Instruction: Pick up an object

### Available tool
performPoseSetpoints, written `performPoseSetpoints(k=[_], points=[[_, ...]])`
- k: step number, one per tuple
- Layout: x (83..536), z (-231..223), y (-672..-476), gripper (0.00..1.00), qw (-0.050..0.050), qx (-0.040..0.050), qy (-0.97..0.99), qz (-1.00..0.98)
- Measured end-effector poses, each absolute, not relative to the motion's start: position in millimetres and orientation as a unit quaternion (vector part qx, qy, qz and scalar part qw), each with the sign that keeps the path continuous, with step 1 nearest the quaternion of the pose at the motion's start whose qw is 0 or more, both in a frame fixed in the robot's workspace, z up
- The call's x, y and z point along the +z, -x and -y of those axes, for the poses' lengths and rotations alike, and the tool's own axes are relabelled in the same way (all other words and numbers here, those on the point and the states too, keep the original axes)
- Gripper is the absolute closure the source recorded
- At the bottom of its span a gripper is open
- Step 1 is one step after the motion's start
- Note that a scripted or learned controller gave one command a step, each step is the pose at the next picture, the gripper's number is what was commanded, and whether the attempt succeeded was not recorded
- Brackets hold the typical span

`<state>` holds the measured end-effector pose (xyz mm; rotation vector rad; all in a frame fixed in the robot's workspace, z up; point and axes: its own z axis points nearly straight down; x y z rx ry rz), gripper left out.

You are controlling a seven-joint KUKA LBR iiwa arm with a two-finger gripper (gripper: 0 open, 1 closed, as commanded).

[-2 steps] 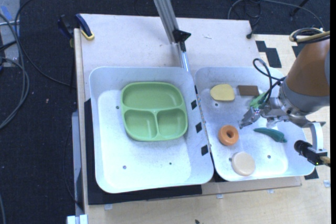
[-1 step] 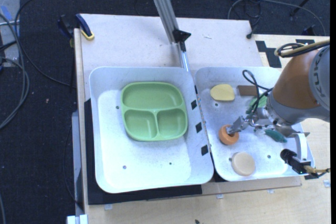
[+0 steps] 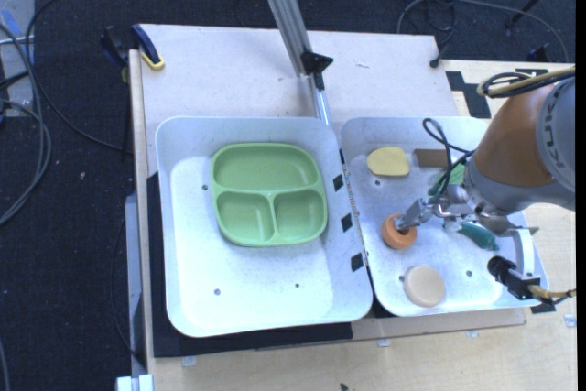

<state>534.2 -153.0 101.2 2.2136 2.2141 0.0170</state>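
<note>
Camera view. No brand, label or legible writing could be made out on any item; the dark marks along the seam between the two bins were too small to be read.

The gripper (image 3: pixel 409 217) was located over the right bin (image 3: pixel 366 197), its metal fingers directed toward the left of the frame. The fingertips were seen at the upper edge of an orange round object (image 3: pixel 398 233), touching or just short of it; which of the two could not be determined. The spread of the fingers could not be told, since they were small and partly merged with the object behind them. The object was not shown between the fingers.

The arm (image 3: pixel 517 151) entered from the right edge, its orange band lying above the wrist and its grey body cut off at the frame border. The wrist was angled downward and leftward over the right bin. A black cable (image 3: pixel 438 140) looped from the wrist region toward the upper part of the bin. A teal part (image 3: pixel 478 236) was seen just below the wrist.

In the right bin, the orange round object lay near the middle. A yellow object (image 3: pixel 388 162) lay toward the far side, and a pale round object (image 3: pixel 425 286) lay near the front rim. The three were well apart from each other.

In the left bin (image 3: pixel 183 288), a green divided tray (image 3: pixel 270 193) with three compartments rested toward the far side.
</note>
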Motion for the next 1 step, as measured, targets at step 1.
performPoseSetpoints(k=[1], points=[[114.2, 152.1, -537.6, 1.00, 0.009, 0.0093, -0.707, -0.707]])
